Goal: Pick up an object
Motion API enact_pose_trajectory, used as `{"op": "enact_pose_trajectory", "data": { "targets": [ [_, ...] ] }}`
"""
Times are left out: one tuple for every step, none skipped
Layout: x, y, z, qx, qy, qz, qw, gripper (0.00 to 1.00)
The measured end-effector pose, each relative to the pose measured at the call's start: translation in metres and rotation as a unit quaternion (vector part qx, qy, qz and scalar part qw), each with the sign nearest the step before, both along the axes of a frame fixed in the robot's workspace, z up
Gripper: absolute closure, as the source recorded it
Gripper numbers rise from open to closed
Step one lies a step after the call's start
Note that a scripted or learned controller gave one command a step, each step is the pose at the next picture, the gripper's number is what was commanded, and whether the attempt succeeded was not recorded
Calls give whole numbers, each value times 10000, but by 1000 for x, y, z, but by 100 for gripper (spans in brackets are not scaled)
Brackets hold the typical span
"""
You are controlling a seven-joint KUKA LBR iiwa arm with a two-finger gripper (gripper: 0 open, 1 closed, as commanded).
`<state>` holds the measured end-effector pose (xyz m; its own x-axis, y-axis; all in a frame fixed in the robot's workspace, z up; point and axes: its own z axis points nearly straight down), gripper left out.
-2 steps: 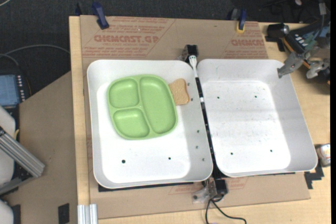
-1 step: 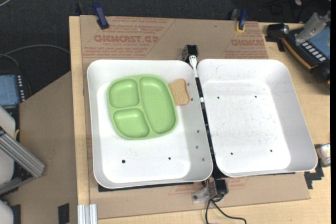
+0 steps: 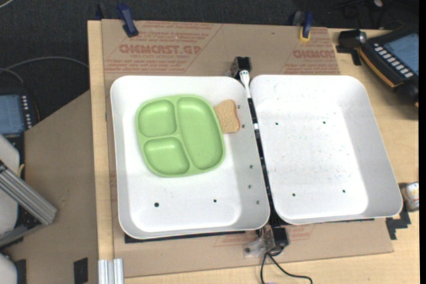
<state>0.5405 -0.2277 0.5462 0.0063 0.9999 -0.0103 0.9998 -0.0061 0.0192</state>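
Note:
A green plate [image 3: 180, 135] with three compartments lies in the left white bin [image 3: 186, 209], towards its back. A tan, toast-like slab [image 3: 228, 116] rests against the plate's right rim, near the divide between the bins. The right white bin [image 3: 319, 149] sits beside it.
The bins stand on a brown cardboard sheet [image 3: 166, 43] held by blue clamps [image 3: 126, 20] at the back. A handheld controller [image 3: 393, 60] lies at the far right. Grey metal framing [image 3: 26, 199] sits at the lower left, and cables [image 3: 273, 263] run out at the front.

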Motion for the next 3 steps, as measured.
{"op": "enact_pose_trajectory", "data": {
  "targets": [
    [-62,55,-10,60,94,48,9999,0],
    [-59,53,1,35,72,37,10000,100],
    [-62,78,-148,75,171,33,9998,100]
  ]
}}
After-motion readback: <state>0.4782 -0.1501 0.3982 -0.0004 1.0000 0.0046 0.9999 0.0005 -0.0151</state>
